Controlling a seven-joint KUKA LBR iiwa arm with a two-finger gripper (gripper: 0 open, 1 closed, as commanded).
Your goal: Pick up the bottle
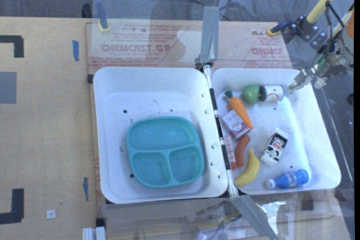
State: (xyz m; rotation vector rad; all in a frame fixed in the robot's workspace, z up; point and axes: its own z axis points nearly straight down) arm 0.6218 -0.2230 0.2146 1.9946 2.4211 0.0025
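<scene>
The bottle is small and blue with a white cap, and it lies on its side in the near right corner of the right bin. My gripper hovers over the far right rim of that bin, well beyond the bottle and apart from it. Its two fingers stand open with nothing between them.
The right bin also holds a carrot, a green fruit, a snack packet, a sausage, a banana and a small carton just beyond the bottle. A teal divided plate lies in the left bin.
</scene>
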